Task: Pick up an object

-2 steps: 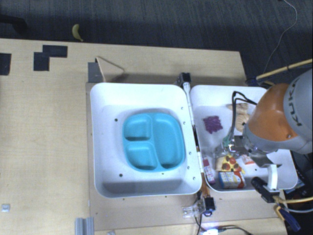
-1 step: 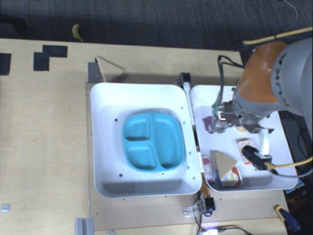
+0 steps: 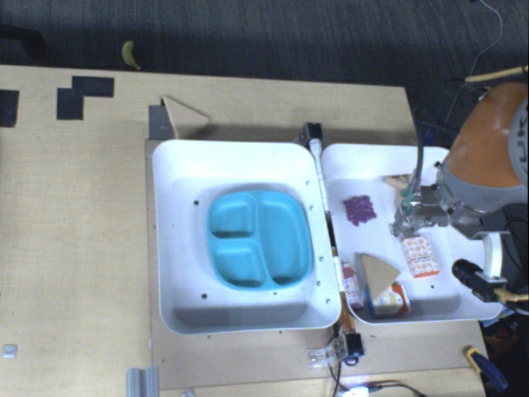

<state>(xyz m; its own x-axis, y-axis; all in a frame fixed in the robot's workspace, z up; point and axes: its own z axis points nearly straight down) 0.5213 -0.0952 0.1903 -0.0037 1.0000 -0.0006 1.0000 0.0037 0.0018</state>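
Two white bins side by side on the worktop [image 3: 83, 246]. In the left bin [image 3: 178, 222], a blue divided tray [image 3: 259, 238] lying flat at its middle. In the right bin [image 3: 438, 304], a purple lump [image 3: 359, 209] near the far left, a patterned packet [image 3: 420, 257] mid-bin, a tan wedge [image 3: 378, 273] by the near left corner. Jaws [image 3: 407, 222] low between lump and packet; width impossible to tell.

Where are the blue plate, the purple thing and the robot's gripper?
blue plate [image 3: 258, 236]: camera view, on its centre divider.
purple thing [image 3: 359, 209]: camera view, on its middle.
gripper [image 3: 407, 222]: camera view, between its fingertips.
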